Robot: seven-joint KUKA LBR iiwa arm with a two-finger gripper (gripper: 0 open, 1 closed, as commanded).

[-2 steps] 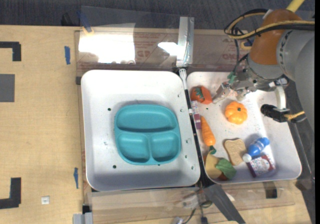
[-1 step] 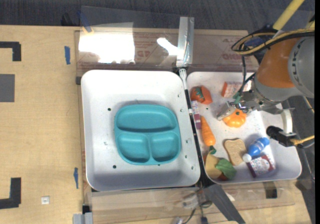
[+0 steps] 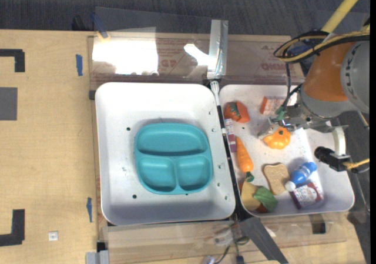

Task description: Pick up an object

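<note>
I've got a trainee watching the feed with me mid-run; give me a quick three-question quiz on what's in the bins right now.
1. True or false: the teal divided tray lies in the left bin.
2. Multiple choice: which toy lies nearest the gripper? A) slice of bread B) orange pumpkin-like toy C) blue-capped bottle
3. Fill in: the carrot lies along the ____ wall of the right bin.

Key: 1 true. 2 B; it sits just below the gripper, though a grasp cannot be confirmed. 3 left, next to the divider between the bins.
</note>
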